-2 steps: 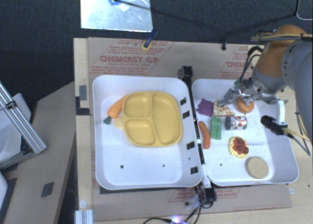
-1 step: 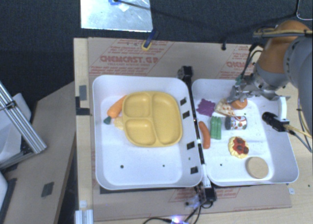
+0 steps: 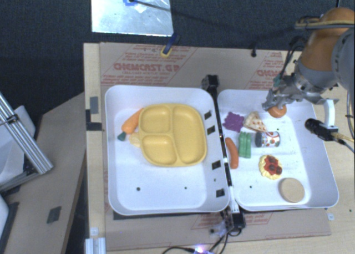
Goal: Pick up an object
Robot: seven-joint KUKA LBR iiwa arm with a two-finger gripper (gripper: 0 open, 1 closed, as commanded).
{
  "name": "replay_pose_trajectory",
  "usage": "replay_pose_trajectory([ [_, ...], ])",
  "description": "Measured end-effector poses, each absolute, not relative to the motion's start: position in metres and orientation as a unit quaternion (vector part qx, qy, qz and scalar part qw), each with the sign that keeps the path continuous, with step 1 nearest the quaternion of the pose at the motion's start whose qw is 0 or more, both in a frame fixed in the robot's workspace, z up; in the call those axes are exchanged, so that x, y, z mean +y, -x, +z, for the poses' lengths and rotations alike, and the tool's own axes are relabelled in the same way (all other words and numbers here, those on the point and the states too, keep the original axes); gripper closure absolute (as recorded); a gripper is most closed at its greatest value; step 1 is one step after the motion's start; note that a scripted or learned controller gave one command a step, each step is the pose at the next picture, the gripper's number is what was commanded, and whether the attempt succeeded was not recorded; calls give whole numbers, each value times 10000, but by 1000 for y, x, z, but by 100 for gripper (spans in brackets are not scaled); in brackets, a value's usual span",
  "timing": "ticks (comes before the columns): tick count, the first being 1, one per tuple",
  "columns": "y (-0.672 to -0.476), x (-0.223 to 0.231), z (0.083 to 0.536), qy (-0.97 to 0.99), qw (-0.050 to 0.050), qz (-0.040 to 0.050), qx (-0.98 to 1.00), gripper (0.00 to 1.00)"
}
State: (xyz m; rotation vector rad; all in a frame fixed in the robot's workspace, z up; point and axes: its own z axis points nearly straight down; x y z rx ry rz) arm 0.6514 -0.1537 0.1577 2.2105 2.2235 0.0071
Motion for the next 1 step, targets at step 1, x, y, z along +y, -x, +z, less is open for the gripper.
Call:
replay_pose_trajectory([
  [1,-650,-154,202,-7052,30,20,7090,100],
])
